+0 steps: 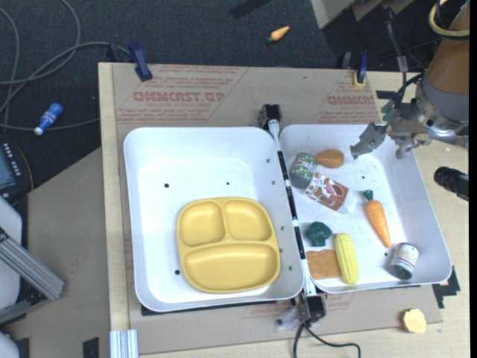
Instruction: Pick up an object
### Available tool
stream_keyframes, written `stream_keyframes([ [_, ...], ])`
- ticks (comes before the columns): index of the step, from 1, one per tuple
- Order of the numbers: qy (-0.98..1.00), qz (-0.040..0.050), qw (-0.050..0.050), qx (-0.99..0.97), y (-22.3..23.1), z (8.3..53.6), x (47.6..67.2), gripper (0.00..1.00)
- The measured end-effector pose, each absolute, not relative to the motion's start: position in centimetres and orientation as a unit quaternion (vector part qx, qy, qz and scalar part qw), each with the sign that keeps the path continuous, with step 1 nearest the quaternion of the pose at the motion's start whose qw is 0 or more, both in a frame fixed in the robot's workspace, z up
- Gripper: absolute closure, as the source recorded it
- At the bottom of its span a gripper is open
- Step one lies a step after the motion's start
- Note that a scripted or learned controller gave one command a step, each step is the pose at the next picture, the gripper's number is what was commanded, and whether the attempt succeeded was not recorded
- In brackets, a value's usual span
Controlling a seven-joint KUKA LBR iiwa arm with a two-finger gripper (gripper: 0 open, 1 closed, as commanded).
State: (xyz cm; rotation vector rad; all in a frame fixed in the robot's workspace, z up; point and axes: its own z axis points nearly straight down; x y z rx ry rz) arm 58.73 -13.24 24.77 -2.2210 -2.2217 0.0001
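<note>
Carrot (377, 221) lies in right bin (428, 222); hand (384, 142) hovers above far edge, fingers spread.

It looks like a robot lab: cables (45, 58) trail over dark carpet (186, 13) beside the clamped tabletop (223, 95).

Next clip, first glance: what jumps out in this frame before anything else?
The big yellow divided plate dominates the left bin. The right bin is crowded with toy food: an orange carrot, a corn cob, a green broccoli piece and a small can near its lower right corner. The gripper hovers at that bin's upper right, with nothing seen between its fingers.
</note>
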Motion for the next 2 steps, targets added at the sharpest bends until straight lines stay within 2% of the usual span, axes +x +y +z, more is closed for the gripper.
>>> stream_keyframes([
  [1, -0.705, 0.0036, 0.004, -0.709, -19.6, 7.7, 55.7, 0.00],
  [2, -0.707, -0.0007, -0.002, -0.708, -19.2, 9.5, 56.2, 1.00],
])
